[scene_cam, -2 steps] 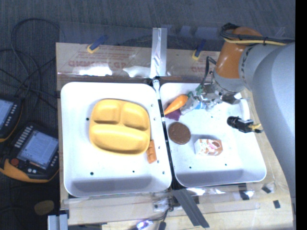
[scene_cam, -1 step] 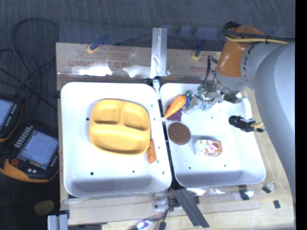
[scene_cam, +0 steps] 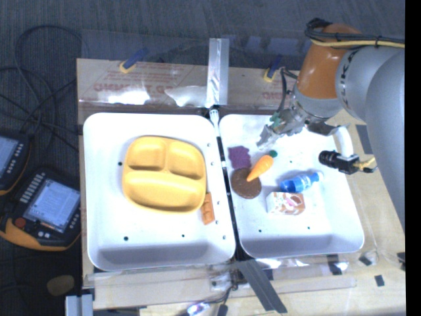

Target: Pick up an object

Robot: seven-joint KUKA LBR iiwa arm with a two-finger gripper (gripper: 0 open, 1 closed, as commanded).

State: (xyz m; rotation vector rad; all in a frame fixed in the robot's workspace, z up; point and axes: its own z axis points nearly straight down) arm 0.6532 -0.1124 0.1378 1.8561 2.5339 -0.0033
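While its jaws [scene_cam: 271, 131] hang near the toy carrot [scene_cam: 260, 166] in the right bin [scene_cam: 342, 232], their opening cannot be told.

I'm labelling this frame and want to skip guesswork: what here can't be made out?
- Gripper: camera view, fingers too small and blurred to tell open or shut.
- Brown disc: carrot lies across its top, hiding that part.
- Orange piece: partly tucked under the yellow tray.
- Packet: print too blurred to read.
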